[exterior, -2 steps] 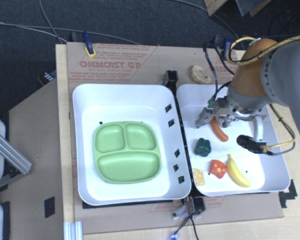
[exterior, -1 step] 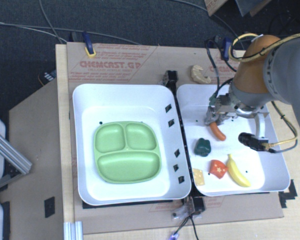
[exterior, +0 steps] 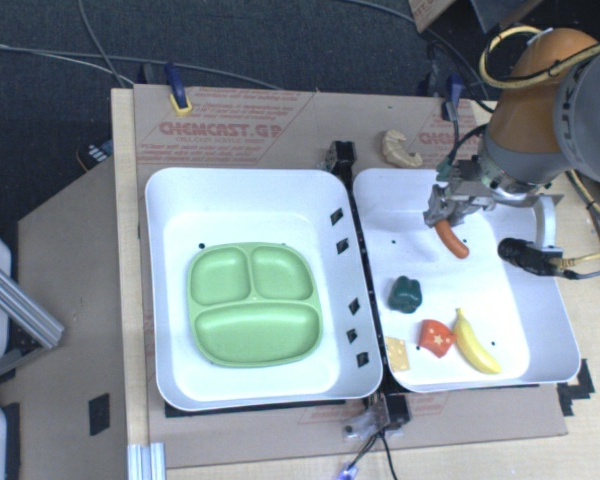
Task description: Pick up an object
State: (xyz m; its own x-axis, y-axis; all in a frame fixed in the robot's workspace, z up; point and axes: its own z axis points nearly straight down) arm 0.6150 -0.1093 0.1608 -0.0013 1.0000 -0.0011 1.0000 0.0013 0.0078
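Observation:
In the right bin (exterior: 525, 298) lies an orange-red sausage (exterior: 454, 240), slanting down to the right near the bin's upper middle. My gripper (exterior: 448, 212) hangs right over the sausage's upper left end, touching or almost touching it. From this angle I cannot make out whether the sausage is gripped. Lower in the same bin sit a dark green pepper (exterior: 406, 294), a red strawberry (exterior: 436, 337), a yellow banana (exterior: 475, 343) and a small tan cracker (exterior: 396, 352).
The left bin (exterior: 170, 218) holds a green divided plate (exterior: 255, 303). A beige piece (exterior: 402, 148) lies on the cardboard behind the right bin. Black clips run along the divider (exterior: 356, 268). A black cable fitting (exterior: 525, 255) juts over the right bin's right side.

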